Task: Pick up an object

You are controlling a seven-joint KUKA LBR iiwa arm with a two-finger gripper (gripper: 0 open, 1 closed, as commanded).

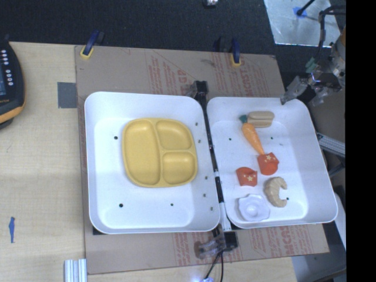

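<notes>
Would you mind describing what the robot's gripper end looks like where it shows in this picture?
At the upper right, beside the right bin, the gripper appears as dark grey-black metal with angular parts. Thin dark cables loop above it. It is too small and blurred for markings.

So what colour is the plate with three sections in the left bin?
The sectioned plate is yellow, seen clearly in the camera view from above.

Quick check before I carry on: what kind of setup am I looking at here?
Probably a robot lab pick-and-place bench, not a kitchen. Two white bins are clamped onto cardboard, the right one holding toy food such as a carrot, the left a yellow divided plate. A control pendant lies at the left edge.
</notes>
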